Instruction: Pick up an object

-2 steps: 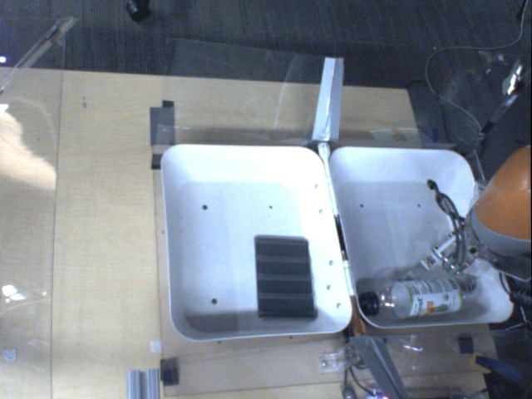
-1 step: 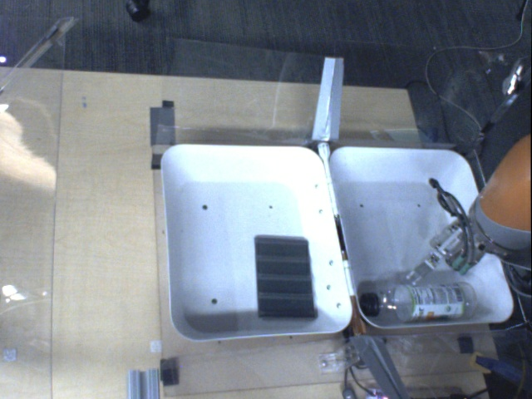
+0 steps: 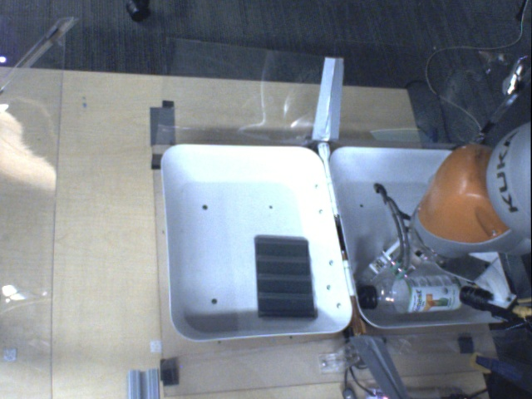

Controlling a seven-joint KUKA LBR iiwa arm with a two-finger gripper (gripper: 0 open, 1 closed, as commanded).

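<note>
Metal parts of the hand [image 3: 397, 264] show low in the right bin [image 3: 366, 189], just under the arm's orange band [image 3: 461, 198] and directly above a clear bottle [image 3: 416, 296]. The view is too cluttered there to tell how far the hand stands open, or whether it has hold of anything.

Taken by size, the light wooden bench [image 3: 91, 248] carries both bins. The left bin [image 3: 241, 169] lies to the left of the bottle's bin, the two touching along a shared wall. The arm [image 3: 499, 198], grey with its orange band, reaches in over the right bin's right part and covers much of it.

A dark ribbed block [image 3: 284, 276] rests on the left bin's floor, well to the left of the bottle, near that bin's front wall; its long axis runs front to back.

The bottle lies on its side against the right bin's front wall. Its long axis runs left to right, with the dark cap [image 3: 366, 299] pointing left toward the shared wall and the labelled body extending right.
</note>
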